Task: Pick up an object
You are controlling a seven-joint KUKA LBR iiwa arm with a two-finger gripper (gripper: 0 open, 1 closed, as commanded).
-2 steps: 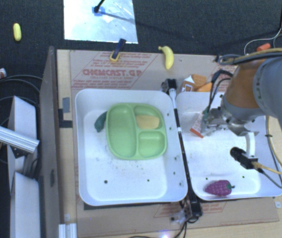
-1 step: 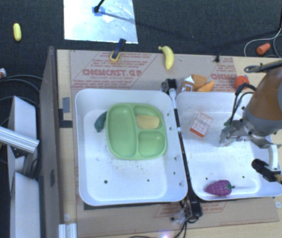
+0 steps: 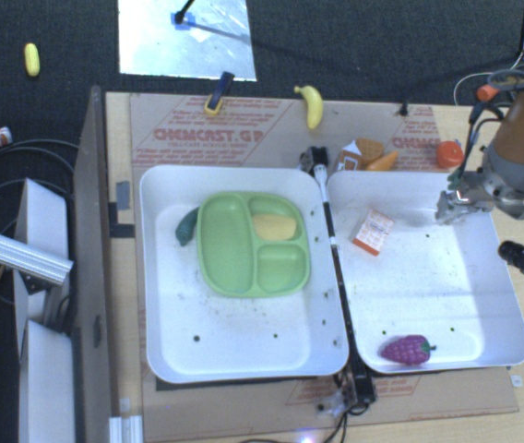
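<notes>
The right bin (image 3: 483, 330) holds a small orange and white box (image 3: 372, 232) near its back left and a purple bunch of grapes (image 3: 406, 349) by its front wall. In the left bin (image 3: 179, 340) lies a green divided plate (image 3: 244, 257) with a yellow piece (image 3: 275, 224) in its back right compartment. A dark green item (image 3: 186, 226) rests against the plate's left side. My gripper (image 3: 453, 204) hangs over the right bin's back right area, to the right of the box and apart from it. Nothing shows in its grasp.
Behind the bins on the cardboard lie a banana (image 3: 311, 105), an orange food item (image 3: 370, 155), a red-orange ball (image 3: 448, 153) and a yellow-tipped clip (image 3: 216, 95). A black rod (image 3: 331, 233) runs along the seam between the bins. Cables lie at the left.
</notes>
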